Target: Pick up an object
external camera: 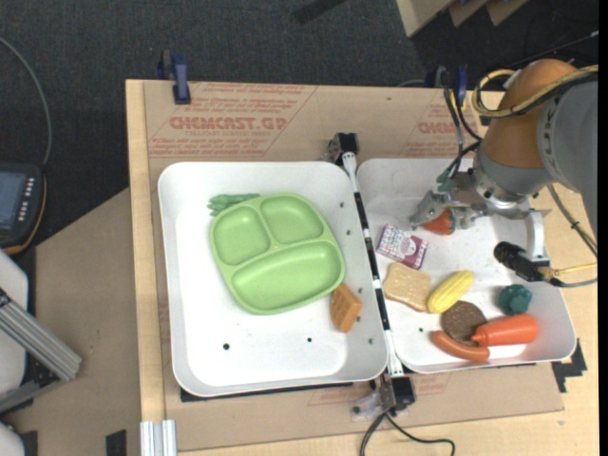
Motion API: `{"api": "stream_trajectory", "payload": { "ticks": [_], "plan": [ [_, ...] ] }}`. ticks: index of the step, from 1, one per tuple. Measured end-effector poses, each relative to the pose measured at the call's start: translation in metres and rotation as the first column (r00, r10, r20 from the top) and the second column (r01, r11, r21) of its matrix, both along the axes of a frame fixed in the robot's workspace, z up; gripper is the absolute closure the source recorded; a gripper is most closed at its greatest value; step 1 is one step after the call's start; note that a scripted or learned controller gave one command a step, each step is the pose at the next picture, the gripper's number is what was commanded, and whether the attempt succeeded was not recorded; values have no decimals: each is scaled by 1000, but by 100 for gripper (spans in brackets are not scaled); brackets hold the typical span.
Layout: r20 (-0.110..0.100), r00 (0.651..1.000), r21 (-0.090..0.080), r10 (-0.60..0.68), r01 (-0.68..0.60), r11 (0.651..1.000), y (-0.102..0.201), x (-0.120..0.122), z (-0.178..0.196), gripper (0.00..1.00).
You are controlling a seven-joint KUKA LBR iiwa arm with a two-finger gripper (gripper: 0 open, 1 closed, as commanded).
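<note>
two white bins (pixel 190 350), one green tray (pixel 275 252) (three-part)

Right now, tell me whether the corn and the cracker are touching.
Touching. The camera view shows the yellow corn lying against the right edge of the tan cracker, no gap between them.

the brown board (pixel 237 122) under the bins reads "chemcast" in red.
</note>
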State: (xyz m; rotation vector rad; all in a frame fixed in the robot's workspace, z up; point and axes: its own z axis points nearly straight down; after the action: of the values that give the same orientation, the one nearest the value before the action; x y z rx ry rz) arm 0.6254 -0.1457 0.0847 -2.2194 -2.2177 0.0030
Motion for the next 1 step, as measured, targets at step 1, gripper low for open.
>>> {"api": "stream_trajectory", "payload": {
  "ticks": [1],
  "plan": [
    [9, 1000, -5, -1, 1, 1000, -38, 23, 0, 0]
  ]
}}
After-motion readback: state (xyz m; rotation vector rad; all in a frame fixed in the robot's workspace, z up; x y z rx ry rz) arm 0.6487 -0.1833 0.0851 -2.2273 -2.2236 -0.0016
